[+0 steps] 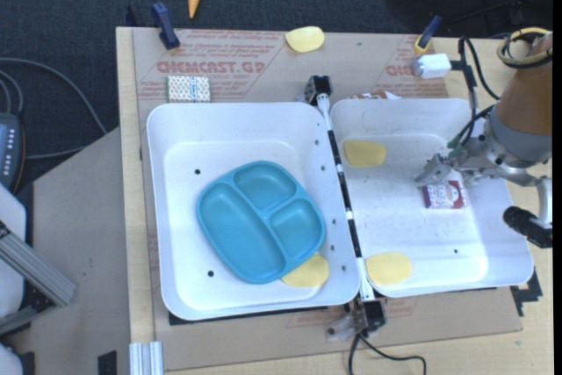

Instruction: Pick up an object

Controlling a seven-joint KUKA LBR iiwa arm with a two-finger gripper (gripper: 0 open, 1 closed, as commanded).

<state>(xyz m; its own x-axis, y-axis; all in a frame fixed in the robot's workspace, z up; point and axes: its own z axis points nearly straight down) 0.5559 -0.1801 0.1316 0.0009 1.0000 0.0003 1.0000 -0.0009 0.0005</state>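
1. Camera view, bench: a brown board (263, 57) printed with red lettering is seen from above, bearing two shallow white bins side by side.
2. Left bin (176, 136): a blue divided plate (259, 219) with three compartments is shown lying in the lower middle of the bin. A yellow disc (307, 272) is partly covered by the plate's lower right edge.
3. Right bin (395, 114): a second yellow disc (364, 154) is shown in the bin's upper left part, and a third (388, 268) near its lower left corner.
4. Task object: a small red-and-white packet (443, 195) is shown lying flat on the floor of the right bin, right of centre.
5. Arm: the grey arm with its orange band (527, 101) is seen entering at the right of the frame. The gripper (436, 169) is placed low over the right bin, just above the packet in the frame. Whether the fingers are open or closed cannot be told, and the packet is not seen between them.
6. Board outside the bins: a yellow oval piece (305, 39) is shown at upper centre, a small patterned packet (188, 88) at upper left, and a white plug (432, 64) at upper right.
7. Dark floor beyond the board: a small orange carrot-shaped toy (194, 1) is shown at upper left.
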